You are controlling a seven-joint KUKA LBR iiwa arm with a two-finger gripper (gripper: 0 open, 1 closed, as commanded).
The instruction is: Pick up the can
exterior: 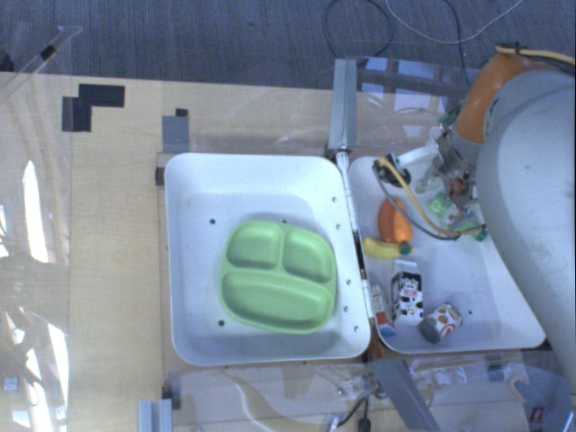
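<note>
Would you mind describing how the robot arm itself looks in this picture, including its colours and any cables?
The arm is a bulky, rounded grey body coming in from the right. An orange band wraps it above the wrist. Past the band, the wrist end is a cluster of small metal and white parts. Thin cables, yellow and dark, loop out from it over the right bin.

No legible text, brand, number or sign anywhere on the surface or in either bin. The can [440,321], lying on its side in the right bin [504,327], carries a printed wrap in red, white and grey; any lettering is too small and blurred to read. The small carton [408,296] beside it bears a black-and-white cow-patch print, no readable wording. Black marker shapes [90,104] on the surface hold no characters.
</note>
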